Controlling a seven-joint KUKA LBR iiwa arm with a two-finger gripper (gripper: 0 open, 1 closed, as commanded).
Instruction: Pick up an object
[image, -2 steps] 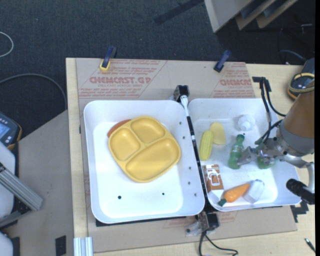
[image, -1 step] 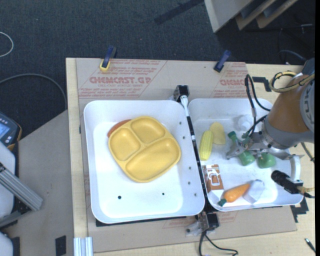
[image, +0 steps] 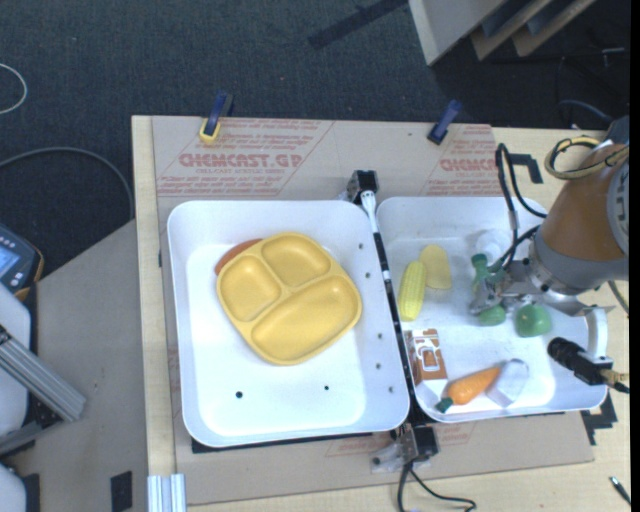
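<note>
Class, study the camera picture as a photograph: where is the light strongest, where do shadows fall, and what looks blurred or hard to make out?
In the camera view, the white bins are brightest, nearly washed out; the yellow divided plate casts only a faint soft shadow; the dark floor swallows detail; near the gripper, the small green items look soft and hard to identify.

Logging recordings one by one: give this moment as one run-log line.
pincer: low in right bin, at green items | grasp: not evident | corn, carrot: lying free | left bin: yellow divided plate
</note>
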